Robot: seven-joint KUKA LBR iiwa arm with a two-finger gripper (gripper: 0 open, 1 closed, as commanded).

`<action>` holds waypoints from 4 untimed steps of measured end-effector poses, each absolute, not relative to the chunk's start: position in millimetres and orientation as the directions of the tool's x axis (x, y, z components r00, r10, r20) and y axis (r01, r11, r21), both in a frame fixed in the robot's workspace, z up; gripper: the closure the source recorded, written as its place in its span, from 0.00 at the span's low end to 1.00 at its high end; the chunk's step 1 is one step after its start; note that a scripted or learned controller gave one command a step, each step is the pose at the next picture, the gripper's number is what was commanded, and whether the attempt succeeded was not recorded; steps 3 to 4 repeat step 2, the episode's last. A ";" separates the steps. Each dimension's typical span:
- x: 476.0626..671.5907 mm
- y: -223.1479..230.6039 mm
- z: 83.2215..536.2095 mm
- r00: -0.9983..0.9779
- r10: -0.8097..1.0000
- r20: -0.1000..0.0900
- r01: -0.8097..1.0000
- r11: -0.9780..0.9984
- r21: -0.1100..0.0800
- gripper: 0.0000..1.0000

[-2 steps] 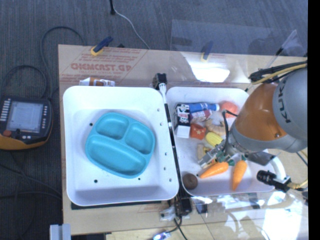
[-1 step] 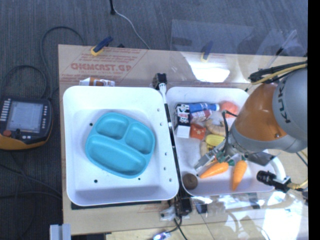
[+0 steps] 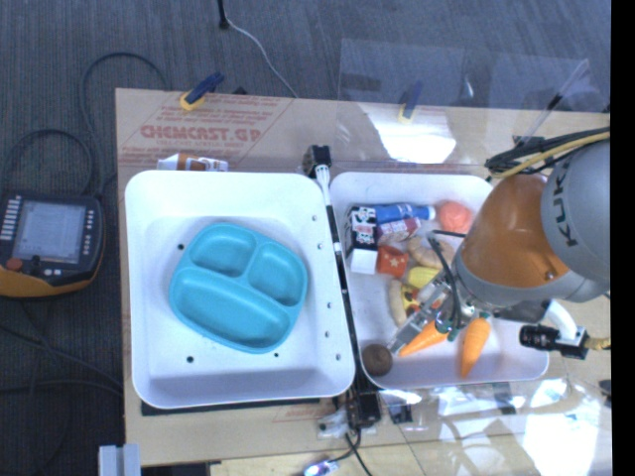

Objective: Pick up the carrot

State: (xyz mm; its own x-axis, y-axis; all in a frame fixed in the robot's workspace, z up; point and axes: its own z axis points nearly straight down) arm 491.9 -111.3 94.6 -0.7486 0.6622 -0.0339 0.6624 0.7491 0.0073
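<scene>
Grey rounded arm [image 3: 585, 216] marked with dark "KU" lettering, broad glossy orange band [image 3: 511, 231] set above the wrist, yellow and black cables [image 3: 541, 147] bundled along the top, small metallic gripper [image 3: 437, 315] fitted at the end, black cylindrical fitting [image 3: 541, 338] mounted beside a white part.

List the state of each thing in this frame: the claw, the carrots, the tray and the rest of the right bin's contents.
claw: low in the right bin, at the carrots; grip unclear
carrot: lying flat by the claw's tip
second carrot: lying flat near the front wall
blue tray: right side up in the left bin
bottle: on its side at the back
brown ball: resting in the front corner
</scene>
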 end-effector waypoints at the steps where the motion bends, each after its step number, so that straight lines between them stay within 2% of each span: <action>1: 495.9 -110.6 106.7 -0.749 0.661 -0.042 0.661 0.750 0.014 1.00; 2: 484.4 -98.2 154.6 -0.569 0.822 -0.001 0.822 0.569 0.000 1.00; 4: 484.4 -98.2 154.6 -0.569 0.822 -0.001 0.822 0.569 0.000 1.00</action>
